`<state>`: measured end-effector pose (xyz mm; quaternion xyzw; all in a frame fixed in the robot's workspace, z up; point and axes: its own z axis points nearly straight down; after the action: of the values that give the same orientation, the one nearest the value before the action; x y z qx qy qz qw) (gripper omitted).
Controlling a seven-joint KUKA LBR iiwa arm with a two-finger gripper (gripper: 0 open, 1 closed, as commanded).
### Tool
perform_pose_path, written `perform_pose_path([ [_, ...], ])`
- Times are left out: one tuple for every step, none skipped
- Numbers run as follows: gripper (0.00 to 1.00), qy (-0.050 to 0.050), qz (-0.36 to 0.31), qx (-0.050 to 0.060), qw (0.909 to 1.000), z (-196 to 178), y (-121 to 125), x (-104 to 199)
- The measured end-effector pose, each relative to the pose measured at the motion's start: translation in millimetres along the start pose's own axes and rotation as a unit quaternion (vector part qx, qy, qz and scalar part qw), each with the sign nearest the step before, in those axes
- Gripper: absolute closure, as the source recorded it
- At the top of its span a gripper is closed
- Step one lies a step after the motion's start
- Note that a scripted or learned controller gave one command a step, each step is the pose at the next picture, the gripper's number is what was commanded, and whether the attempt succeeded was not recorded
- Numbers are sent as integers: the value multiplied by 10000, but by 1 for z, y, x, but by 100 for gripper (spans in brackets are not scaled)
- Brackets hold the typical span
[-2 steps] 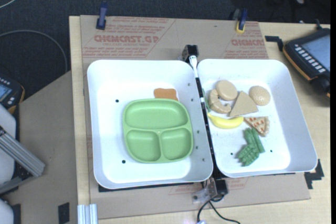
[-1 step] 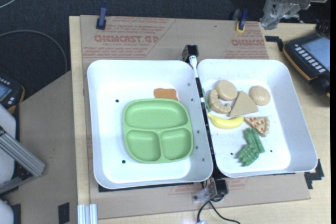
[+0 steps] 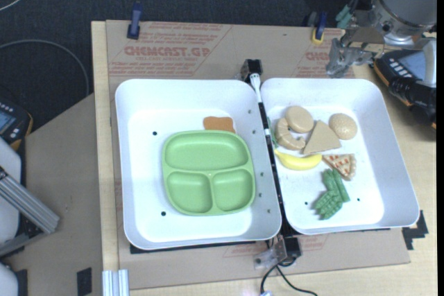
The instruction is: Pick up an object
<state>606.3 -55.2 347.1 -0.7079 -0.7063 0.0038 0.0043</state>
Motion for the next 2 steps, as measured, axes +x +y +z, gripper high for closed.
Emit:
perform_pose_path([
  [100, 8, -26, -6, 10000, 40, -68, 43],
  [100, 3, -23, -16, 10000, 81, -101, 78],
])
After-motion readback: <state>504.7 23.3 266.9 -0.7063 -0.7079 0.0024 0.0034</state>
